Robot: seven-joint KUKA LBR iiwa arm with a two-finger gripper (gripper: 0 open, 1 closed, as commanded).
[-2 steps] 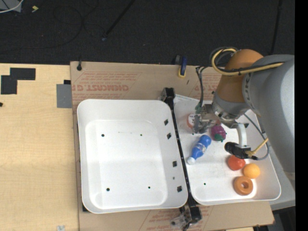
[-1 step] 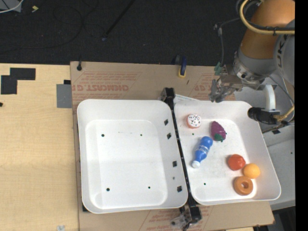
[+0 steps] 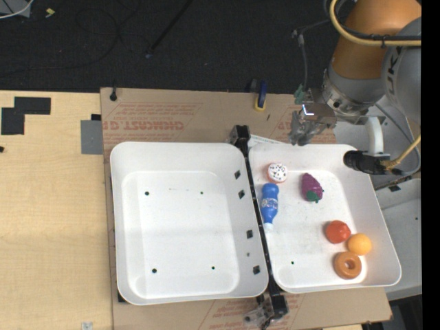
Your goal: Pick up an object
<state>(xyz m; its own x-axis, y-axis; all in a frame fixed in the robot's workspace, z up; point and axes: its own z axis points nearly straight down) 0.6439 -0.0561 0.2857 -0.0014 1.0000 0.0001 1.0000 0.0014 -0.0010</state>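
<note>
My hand (image 3: 302, 130) hung over the right bin's (image 3: 385, 253) far edge, its state unclear to me, while the eggplant (image 3: 311, 186), likely light, smooth and slippery, lay mid-bin, best pinched across its fat middle.

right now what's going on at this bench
A grey and orange arm reaches in from the right, its gripper hovering above the far rim of the right bin with nothing visibly in it. All the objects lie in that bin: a dotted ball, a blue bottle, an eggplant, a tomato, an orange and a donut.
</note>
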